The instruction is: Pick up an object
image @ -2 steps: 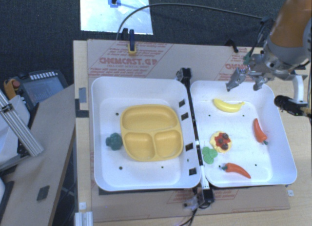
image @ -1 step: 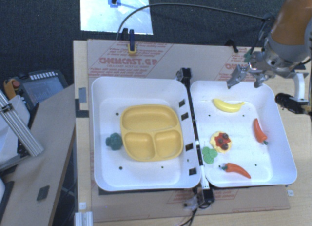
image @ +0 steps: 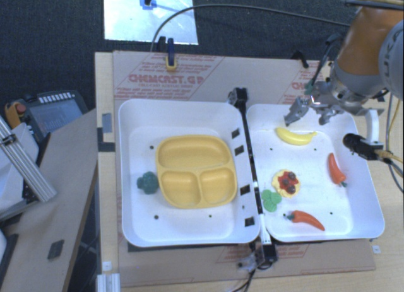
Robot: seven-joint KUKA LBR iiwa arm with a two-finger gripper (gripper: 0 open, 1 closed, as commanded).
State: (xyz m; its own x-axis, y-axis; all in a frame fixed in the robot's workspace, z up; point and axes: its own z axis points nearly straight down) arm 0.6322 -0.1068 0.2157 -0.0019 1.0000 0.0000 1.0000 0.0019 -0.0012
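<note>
Above right bin's (image: 366, 177) far edge, open jaws (image: 311, 114).

The right bin (image: 369, 218) has bare floor mid-way, between banana (image: 295, 135), pizza (image: 287, 182) and pepper (image: 336, 169). In the left bin (image: 136, 120), a yellow tray (image: 194, 171) fills the middle, broccoli (image: 148, 183) just beside it.

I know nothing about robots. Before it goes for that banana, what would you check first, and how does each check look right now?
1. Tool above the right bin: ok.
2. Fingers spread apart, nothing between them: ok.
3. Tool over the banana: ok, it hangs just above its upper edge.
4. Banana has free space around it: ok, the pizza toy and chili pepper lie apart.
5. Banana clear of the bin wall: ok.
6. Height of fingers above the banana: cannot tell.
</note>
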